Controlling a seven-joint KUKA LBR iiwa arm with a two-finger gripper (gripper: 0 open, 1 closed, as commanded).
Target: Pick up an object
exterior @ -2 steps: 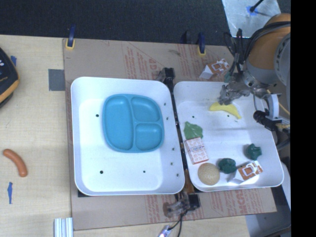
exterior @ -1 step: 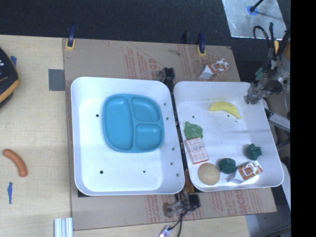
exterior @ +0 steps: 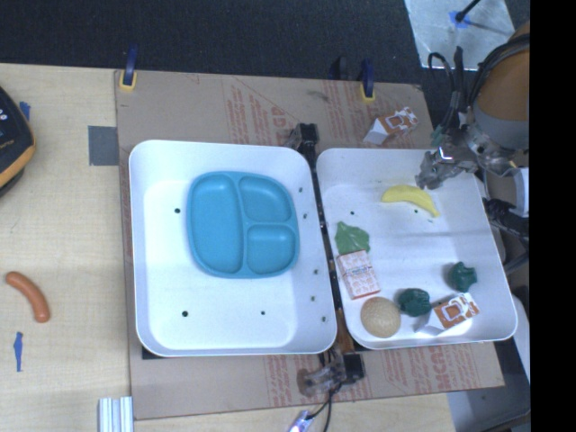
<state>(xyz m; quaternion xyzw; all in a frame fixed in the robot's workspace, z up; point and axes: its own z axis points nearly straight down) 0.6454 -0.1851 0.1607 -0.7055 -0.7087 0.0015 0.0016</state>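
The left bin (exterior: 153, 241) holds a blue divided plate (exterior: 242, 222), lying flat near its middle. My arm (exterior: 500, 93) comes in over the far right corner of the right bin (exterior: 477, 232), and my gripper (exterior: 436, 171) hangs just above that bin's floor, close beside the yellow banana (exterior: 409, 198). How it is set I cannot tell. The banana lies apart from it, nothing lifted. Nearer the front of that bin lie a red-and-white card (exterior: 358, 274), a tan ball (exterior: 381, 317), a light green lump (exterior: 352, 238), a small orange-and-white carton (exterior: 454, 310), and two dark green pieces (exterior: 415, 301) (exterior: 463, 275). Out on the bench at far left lies a sausage (exterior: 29, 295).
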